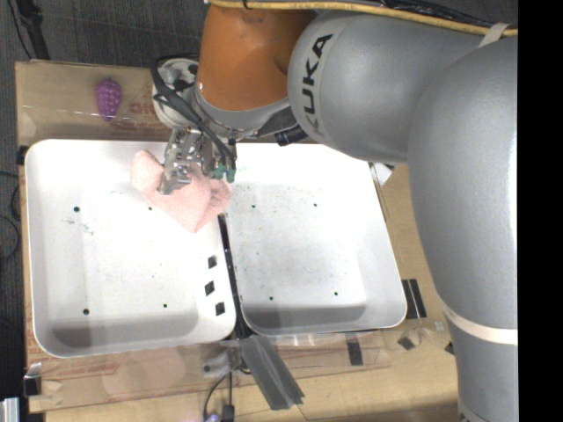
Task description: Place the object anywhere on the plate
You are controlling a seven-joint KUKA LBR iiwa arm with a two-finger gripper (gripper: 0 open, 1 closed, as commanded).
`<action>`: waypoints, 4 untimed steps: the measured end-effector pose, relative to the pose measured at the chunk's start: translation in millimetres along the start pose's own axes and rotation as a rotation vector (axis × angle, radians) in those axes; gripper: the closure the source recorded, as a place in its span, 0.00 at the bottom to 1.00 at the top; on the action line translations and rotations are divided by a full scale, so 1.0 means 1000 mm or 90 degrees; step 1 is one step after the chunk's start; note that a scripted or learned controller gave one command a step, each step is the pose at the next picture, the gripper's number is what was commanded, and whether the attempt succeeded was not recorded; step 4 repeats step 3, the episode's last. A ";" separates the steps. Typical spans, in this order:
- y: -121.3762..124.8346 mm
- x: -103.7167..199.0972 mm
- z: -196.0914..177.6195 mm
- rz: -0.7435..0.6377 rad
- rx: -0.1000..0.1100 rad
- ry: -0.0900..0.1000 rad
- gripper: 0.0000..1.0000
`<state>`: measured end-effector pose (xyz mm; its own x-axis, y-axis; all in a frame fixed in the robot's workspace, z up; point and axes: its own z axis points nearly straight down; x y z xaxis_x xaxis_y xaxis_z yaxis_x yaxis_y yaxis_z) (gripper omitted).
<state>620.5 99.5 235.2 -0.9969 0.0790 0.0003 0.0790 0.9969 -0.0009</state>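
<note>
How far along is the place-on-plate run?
Done: the arm has reached the far right corner of the left bin. In hand: the gripper sits over a pink object there; a grasp can't be confirmed from this view. Left: I can't make out a plate, so the placement looks undone.

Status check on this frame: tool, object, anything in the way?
Tool low over pink object, far right corner of left bin. Grasp not confirmed. Purple item outside bins, far left.

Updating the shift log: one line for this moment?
gripper over pink cloth | cloth in left bin, upper right corner | purple object outside bins
</note>
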 end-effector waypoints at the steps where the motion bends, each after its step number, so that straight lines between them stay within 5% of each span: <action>1: 0.047 0.014 0.010 -0.054 0.000 0.001 1.00; 2: 0.095 0.035 0.006 -0.056 0.000 0.001 1.00; 3: 0.095 0.035 0.006 -0.056 0.000 0.000 0.00; 4: 0.095 0.035 0.006 -0.056 0.000 0.000 0.00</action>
